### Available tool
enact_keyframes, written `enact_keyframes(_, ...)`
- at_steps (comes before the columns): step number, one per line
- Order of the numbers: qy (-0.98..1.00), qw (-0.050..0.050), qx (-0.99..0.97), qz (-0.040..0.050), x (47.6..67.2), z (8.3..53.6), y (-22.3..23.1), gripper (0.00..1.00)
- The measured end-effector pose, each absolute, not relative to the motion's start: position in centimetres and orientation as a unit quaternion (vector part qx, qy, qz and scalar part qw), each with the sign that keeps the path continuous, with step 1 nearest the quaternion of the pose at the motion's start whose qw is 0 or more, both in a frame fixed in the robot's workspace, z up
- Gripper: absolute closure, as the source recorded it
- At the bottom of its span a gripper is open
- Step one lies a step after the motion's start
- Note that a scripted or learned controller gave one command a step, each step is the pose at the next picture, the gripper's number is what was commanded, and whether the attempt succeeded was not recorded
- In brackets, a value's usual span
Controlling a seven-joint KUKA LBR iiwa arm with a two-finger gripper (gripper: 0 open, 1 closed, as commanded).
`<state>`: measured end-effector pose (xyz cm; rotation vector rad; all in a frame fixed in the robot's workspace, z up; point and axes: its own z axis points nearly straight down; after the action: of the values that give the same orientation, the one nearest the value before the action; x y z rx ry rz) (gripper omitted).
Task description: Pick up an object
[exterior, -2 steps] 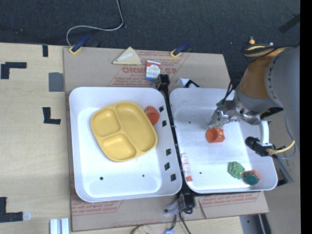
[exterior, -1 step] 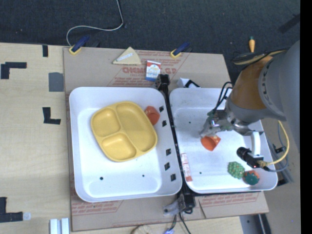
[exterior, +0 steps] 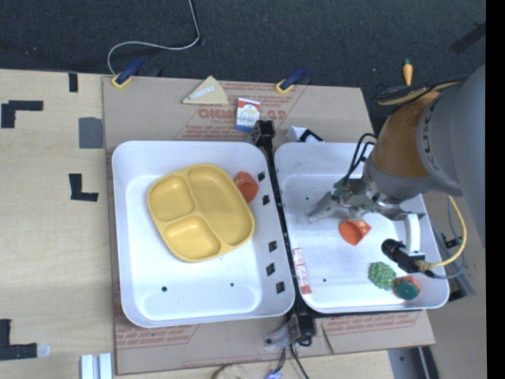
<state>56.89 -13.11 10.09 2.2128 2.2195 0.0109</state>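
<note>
Grapes (exterior: 381,273) and a teal toy (exterior: 407,288) crowd the right bin's (exterior: 316,172) near corner. Farther in, an orange cup (exterior: 354,230) lies just below the gripper (exterior: 335,202); its grip can't be read. White floor stretches leftward.

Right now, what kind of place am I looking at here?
Probably a robotics lab test bench: a grey arm reaches over two white bins, which sit on cardboard held by clamps, with small toy-like objects.

Divided plate (exterior: 201,212) in left bin (exterior: 134,290), cup (exterior: 354,230) in right bin (exterior: 316,172)
</note>
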Motion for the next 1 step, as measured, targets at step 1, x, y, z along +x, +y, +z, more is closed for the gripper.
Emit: enact_keyframes(1, 0.708, 0.013, 0.706, 0.0078, 53.32, 9.41, -15.13, 0.00)
